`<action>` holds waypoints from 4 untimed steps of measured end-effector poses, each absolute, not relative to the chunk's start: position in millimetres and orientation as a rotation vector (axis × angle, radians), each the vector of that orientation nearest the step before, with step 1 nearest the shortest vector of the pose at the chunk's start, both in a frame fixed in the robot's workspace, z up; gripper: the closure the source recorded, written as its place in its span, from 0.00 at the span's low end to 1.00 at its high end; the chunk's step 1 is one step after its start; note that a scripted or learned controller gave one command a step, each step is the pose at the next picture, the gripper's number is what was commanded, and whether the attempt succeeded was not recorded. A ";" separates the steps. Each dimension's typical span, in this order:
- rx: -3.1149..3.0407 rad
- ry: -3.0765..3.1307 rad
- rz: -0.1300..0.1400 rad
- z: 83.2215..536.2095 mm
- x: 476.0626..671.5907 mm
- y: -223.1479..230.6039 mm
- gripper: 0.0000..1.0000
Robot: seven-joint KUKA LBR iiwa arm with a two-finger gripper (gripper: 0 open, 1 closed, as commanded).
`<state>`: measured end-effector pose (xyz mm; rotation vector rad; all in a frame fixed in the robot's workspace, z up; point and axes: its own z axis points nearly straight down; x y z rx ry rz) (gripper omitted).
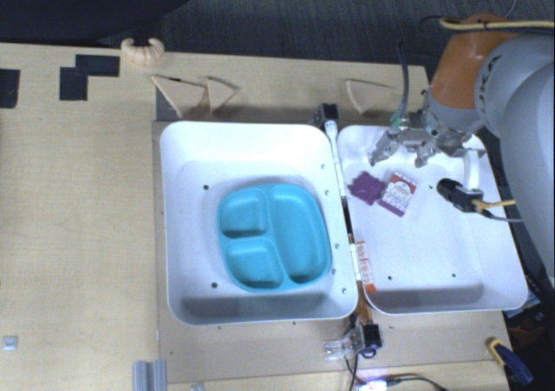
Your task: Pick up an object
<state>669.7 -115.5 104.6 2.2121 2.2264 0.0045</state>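
Over the far end of the right bin [434,298], hanging with the gripper [403,151] spread wide and nothing between its fingers – so no grasp made, nothing lifted. Judged as barely begun: only the approach done, with the choosing, the descent, the closing and the lift all left. Two likely candidates lying on the white floor just nearer the camera than the fingertips: a small purple piece [367,187] and, touching it or very nearly so on its right, a red-and-white packet [398,194]. Hard to tell whether touching or just beside. Both flat-looking and low, which probably means going right down to the floor of the bin to get under or around either one. Worth noting as a hazard – closing on the pair together, or pushing one against the other and sliding both away. Also close by on the purple piece's left, the raised rim shared with the left bin [186,172], leaving little room for a finger on that side. Well apart in that left bin, a blue divided tray [273,233], large and lying flat in the middle; a possible pick too, but awkward for two fingers and far from the present position. Elsewhere, bare tan bench [78,233] round both bins.
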 end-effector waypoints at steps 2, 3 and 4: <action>2.208 2.219 0.015 99.2 596.8 -117.1 1.00; 2.215 2.226 0.005 185.1 540.8 -45.1 1.00; 2.217 2.227 0.002 221.9 487.0 -18.1 1.00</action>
